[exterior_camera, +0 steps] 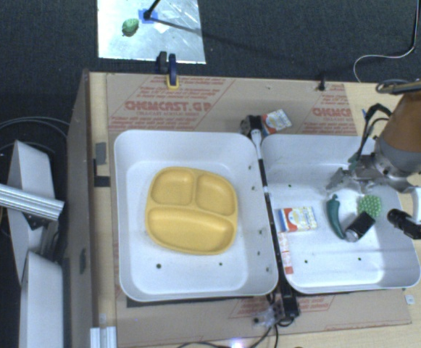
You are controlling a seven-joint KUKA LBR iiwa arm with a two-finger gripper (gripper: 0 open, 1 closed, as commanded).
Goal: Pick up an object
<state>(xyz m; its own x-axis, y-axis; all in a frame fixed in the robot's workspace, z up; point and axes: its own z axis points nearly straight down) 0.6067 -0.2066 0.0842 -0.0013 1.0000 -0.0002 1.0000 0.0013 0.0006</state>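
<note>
Bench (217,96): carries 2 bins side by side, so both sit within the arm's reach from the right.
Left bin (134,194): holds 1 yellow tray (192,210), lying flat near the middle; too broad to be a likely pick.
Right bin (304,172): holds the small things, well apart from the tray.
Arm (413,133): leans in over the right bin's far right corner, wrist low above the pile.
Gripper (366,183): just above the green ball; its opening I cannot tell.
Card (297,218): flat by the divider.
Teal tool (335,217): beside a black block (359,226).
Green ball (369,204): nearest, probably the target.
</note>
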